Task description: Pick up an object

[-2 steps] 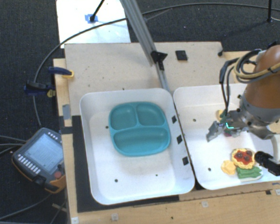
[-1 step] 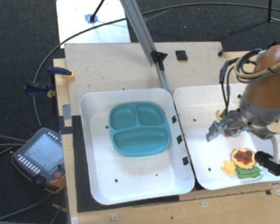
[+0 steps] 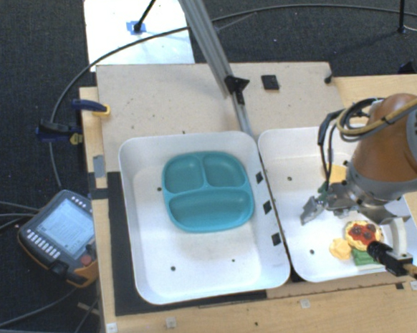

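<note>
The end effector (image 3: pixel 309 212) hovers low in the right bin (image 3: pixel 287 156); I cannot tell its state. The toy food pile (image 3: pixel 355 242) lies near the front rim, beside it, so a descent here may miss. Farther left, the left bin (image 3: pixel 152 267) holds a teal divided plate (image 3: pixel 207 192)

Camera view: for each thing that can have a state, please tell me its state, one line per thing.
Teal divided plate: lies flat and upright in the left bin, its compartments bare.
Toy food pieces: lie in a small cluster at the near right corner of the right bin, not held.
Gripper: low over the right bin, left of the toy food pieces.
Handheld controller: screen lit.
</note>
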Controlling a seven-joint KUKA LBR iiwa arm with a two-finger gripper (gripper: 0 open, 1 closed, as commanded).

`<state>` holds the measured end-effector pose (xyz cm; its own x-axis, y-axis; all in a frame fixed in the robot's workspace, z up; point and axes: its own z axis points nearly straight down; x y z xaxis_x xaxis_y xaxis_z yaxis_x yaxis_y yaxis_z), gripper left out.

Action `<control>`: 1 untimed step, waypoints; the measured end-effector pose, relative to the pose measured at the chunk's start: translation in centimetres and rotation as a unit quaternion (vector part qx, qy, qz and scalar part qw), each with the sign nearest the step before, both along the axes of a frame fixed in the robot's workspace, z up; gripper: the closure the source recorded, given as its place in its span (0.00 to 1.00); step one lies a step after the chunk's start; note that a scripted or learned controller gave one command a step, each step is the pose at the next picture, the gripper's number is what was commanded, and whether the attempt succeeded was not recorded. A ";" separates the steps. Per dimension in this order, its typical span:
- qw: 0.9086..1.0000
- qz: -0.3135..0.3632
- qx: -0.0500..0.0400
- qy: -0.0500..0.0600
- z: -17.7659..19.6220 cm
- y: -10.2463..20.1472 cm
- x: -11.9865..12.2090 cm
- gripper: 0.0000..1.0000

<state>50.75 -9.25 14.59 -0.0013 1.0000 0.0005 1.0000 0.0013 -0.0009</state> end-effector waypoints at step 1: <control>1.000 0.000 0.000 0.000 -4.2 -0.3 0.0 0.00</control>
<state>50.79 -9.60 10.40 -0.0011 1.0000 0.0007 1.0000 0.0011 -0.0015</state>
